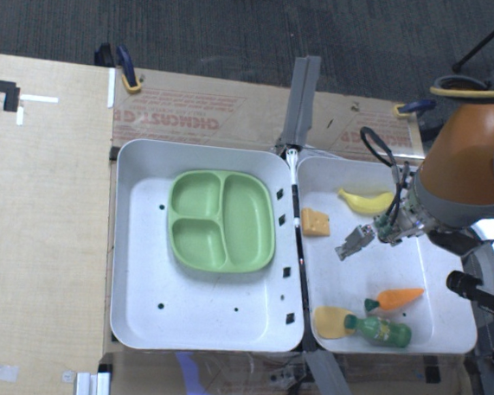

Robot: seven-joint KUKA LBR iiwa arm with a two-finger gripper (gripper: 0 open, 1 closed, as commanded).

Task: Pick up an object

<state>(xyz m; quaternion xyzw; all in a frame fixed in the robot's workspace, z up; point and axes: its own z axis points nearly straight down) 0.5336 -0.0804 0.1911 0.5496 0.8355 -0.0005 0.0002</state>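
My end effector (357,240) hangs over the right bin (442,337), just below the banana (365,201); I cannot tell how wide it stands. The carrot (400,296) lies below the banana, well apart from my end effector.

One camera hangs fixed above the bench (34,241), looking down at a slant from its near edge toward the far edge, where dark floor shows beyond. It sits far enough back to take in both white bins, the left bin (132,311) and the right bin (442,337), side by side.
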